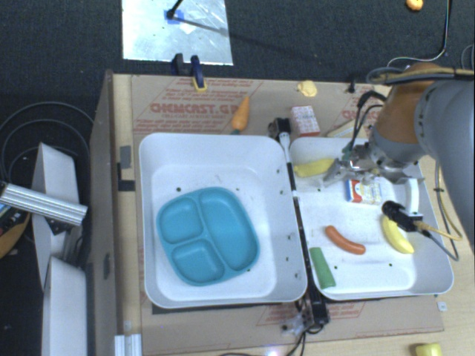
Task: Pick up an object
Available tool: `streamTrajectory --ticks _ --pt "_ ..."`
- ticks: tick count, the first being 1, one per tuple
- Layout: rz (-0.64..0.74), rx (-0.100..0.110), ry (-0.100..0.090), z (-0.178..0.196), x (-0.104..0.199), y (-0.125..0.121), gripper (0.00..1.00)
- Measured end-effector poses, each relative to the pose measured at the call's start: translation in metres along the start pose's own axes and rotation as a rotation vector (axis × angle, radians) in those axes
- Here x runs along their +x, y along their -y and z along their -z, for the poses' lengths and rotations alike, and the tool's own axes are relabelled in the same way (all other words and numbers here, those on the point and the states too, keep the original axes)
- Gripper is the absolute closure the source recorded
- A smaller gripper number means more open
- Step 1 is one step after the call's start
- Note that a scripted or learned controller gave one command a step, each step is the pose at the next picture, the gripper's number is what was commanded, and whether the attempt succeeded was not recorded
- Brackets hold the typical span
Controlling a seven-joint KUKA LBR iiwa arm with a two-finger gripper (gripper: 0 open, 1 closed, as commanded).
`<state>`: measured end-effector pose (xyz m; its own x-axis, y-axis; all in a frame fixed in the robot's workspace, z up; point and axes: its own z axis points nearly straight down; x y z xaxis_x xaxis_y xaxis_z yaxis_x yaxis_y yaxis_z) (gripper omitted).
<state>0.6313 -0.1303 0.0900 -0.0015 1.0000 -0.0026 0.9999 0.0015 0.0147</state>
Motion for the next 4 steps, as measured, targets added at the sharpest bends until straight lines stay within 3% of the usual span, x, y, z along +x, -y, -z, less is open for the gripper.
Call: streamTrajectory --ticks 1,2,3,4 --pt "0.002 0.014 0.000 -0.006 -0.039 -0.038 0.00" --pt "-0.005 0.018 -0.002 -0.006 -0.065 0.032 0.00" --pt "-0.003 0.018 -0.004 -0.005 -0.065 0.090 0.00" --pt "0.007 0.018 -0.007 0.022 0.018 0.146 0.00"
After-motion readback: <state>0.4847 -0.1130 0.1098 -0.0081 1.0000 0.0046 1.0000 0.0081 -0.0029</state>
